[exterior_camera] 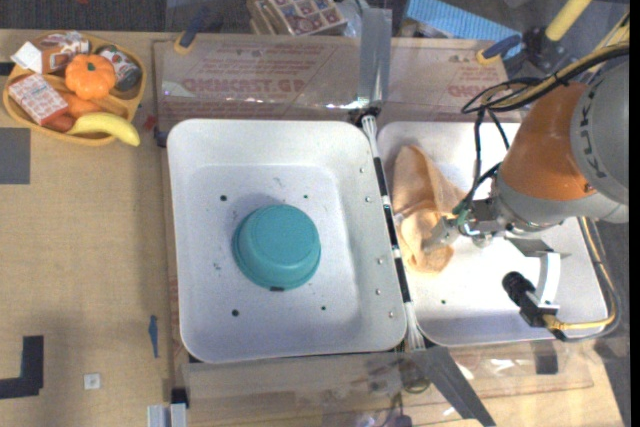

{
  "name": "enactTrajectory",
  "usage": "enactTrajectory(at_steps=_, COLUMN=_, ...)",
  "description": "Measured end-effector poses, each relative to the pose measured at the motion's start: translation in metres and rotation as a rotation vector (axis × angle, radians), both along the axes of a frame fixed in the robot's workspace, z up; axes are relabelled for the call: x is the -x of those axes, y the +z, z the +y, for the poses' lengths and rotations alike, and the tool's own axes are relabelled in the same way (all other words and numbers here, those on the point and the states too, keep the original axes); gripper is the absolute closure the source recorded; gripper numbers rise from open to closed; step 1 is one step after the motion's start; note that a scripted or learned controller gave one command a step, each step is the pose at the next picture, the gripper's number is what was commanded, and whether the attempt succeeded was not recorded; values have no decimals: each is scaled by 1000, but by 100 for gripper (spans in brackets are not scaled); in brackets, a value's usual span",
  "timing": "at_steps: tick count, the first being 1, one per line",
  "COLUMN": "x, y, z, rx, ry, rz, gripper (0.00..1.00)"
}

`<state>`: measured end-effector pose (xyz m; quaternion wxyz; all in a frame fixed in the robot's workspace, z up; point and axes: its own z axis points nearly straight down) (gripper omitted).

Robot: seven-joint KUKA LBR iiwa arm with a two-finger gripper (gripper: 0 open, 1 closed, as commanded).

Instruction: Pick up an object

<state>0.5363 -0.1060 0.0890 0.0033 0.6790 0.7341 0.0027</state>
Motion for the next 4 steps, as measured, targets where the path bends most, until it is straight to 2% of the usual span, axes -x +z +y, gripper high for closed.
enactTrajectory(at_steps=1, x=4, y=30, z=8, rx=0, ry=-110, rz=7, gripper=0)
enactTrajectory(at_steps=2, x=-6, y=2, z=14, rx=-1, ry=-6, rz=0, gripper=0)
enactTrajectory(at_steps=3, x=-8, y=13, z=14, rx=-3, ry=-8, rz=-7, gripper=100)
enactTrajectory(at_steps=4, x=-27, y=28, z=7, rx=0, ry=-147, rz=8, gripper=100)
